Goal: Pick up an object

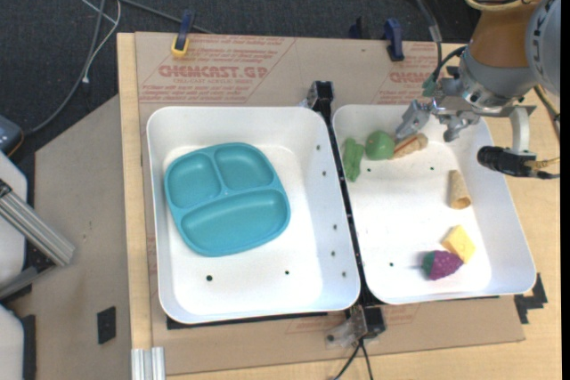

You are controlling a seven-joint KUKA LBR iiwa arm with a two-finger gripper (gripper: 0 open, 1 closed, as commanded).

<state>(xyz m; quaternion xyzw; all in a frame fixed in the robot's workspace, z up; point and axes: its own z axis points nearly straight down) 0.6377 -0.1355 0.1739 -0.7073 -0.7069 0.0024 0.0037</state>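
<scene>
Nearest the camera: purple toy (441,264) and yellow block (460,241), touching, at the front right corner of the right bin (392,240). Further back near that bin's right wall, a tan cone-shaped piece (458,189) lying by itself. At the back left of the same bin: a green pod-like piece (354,159) near the divider, a rounder green piece (380,145) just right of it, and a tan bread-coloured piece (410,145) touching the round green one. Gripper (426,120) sits over the back of the right bin, just above and right of the tan piece; nothing seen between its fingers, and can't tell if they're apart or together from this angle. Left bin (169,271) has a teal divided plate (228,197), three compartments, lying flat left of centre. Both bins on a cardboard sheet (258,67), blue clamps (184,31) at its back edge.
</scene>
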